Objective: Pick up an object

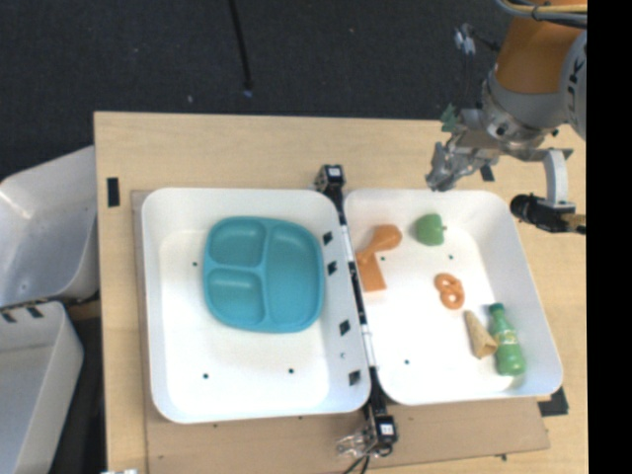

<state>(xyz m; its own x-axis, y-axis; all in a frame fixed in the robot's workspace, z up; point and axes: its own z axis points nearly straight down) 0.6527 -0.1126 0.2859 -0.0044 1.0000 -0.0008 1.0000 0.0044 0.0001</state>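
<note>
Two shallow white bins sit side by side on a wooden bench, joined along a black hinge strip. Measured from that strip, the left bin holds a teal divided plate lying flat just beside the strip, toward the bin's far half. The right bin carries the loose pieces. An orange block lies close to the strip, and a rounded orange piece touches its far end. A green apple-like toy rests farther from the strip, near the bin's far wall. An orange pretzel shape lies farther out again, about midway down the bin. Well away from the strip, by the bin's outer wall, a tan cone leans against a green bottle, the two touching.

The grey arm with its orange band comes in over the far right corner. Its gripper hangs above the right bin's far rim, beyond the green toy and apart from it. Nothing is seen between its fingers, and whether they stand apart or together cannot be told from this angle.
</note>
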